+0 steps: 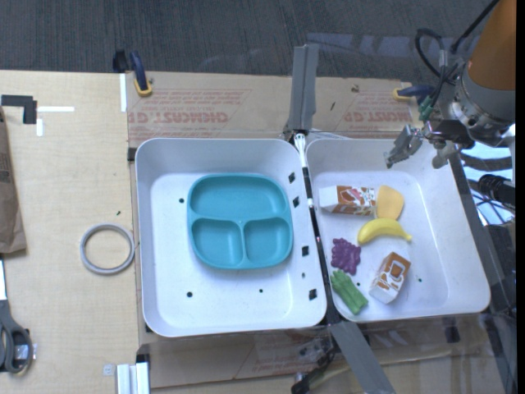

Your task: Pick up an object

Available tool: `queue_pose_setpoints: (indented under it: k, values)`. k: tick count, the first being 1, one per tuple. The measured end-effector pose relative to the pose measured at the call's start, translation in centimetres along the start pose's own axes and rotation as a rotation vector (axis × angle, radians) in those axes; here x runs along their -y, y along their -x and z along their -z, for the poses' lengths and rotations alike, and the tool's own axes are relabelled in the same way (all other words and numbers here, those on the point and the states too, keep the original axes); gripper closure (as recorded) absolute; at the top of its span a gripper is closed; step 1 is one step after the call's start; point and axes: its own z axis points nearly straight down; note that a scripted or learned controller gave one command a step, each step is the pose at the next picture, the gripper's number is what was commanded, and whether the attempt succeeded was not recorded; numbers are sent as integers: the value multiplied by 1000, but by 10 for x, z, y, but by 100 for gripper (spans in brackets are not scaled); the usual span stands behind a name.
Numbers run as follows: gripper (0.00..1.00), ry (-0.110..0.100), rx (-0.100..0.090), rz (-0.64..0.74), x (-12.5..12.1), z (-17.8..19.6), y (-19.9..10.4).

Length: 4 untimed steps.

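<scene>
1. Far left of the bench: a brown paper item (pixel 10 191) along the edge, and a pair of scissors (pixel 15 347) at the lower corner.
2. A roll of clear tape (pixel 107 248) lies flat on the wood, just off the left bin's 9 o'clock side.
3. Left bin (pixel 156 298): white and shallow. A teal divided plate (pixel 241 221) sits near its centre, one long compartment across the top and two smaller ones below. Plate lies level, apart from all four walls.
4. Right bin (pixel 443 298): holds the loose objects, all grouped in its left and middle part.
5. At about 10 o'clock in this bin: a white carton with a red-brown label (pixel 349 200), lying on its side.
6. Just right of it, touching or nearly so: a yellow-orange wedge (pixel 390 203), smooth, rounded at top.
7. Centre: a yellow banana (pixel 384 232), curved, ends pointing down, just below the wedge.
8. At 8 o'clock: a purple grape bunch (pixel 346 255); below it, a green vegetable piece (pixel 349 293) lying slantwise by the bottom wall.
9. At 6 o'clock: a second white carton with an orange label (pixel 390 277), tilted, beside the green piece.
10. Gripper (pixel 424 148): hangs over the bin's 1 o'clock corner, by the top wall, well apart from every object. Its two fingers stand spread wide with nothing between them.
</scene>
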Motion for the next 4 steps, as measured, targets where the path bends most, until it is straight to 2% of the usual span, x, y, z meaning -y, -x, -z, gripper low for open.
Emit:
queue_pose_setpoints:
  k: [1,2,3,4]
  values:
    - [0,-2,-2,-109,67,-170,3]
    - [0,1,-1,-71,9,-196,11]
    - [100,0,-1,-75,9,-187,13]
    - [100,1,0,-151,-23,-99,-26]
